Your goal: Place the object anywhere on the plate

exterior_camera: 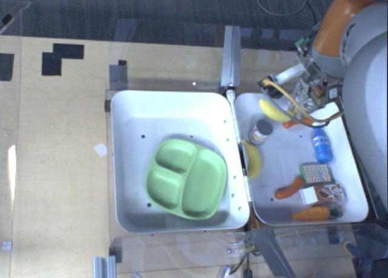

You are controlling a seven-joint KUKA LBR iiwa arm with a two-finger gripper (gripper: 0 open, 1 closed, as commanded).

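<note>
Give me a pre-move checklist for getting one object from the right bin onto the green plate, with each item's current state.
1. Plate sits flat in the left bin, compartments bare: ok.
2. Gripper is over the right bin, at its far edge: ok.
3. Finger state readable: cannot tell.
4. An object is held: cannot tell; cables and the wrist clutter that spot.
5. A pickable object lies close: ok, a banana is right beside the gripper.
6. Divider between the bins must be cleared on the way across: not ok yet, the arm is low.
</note>
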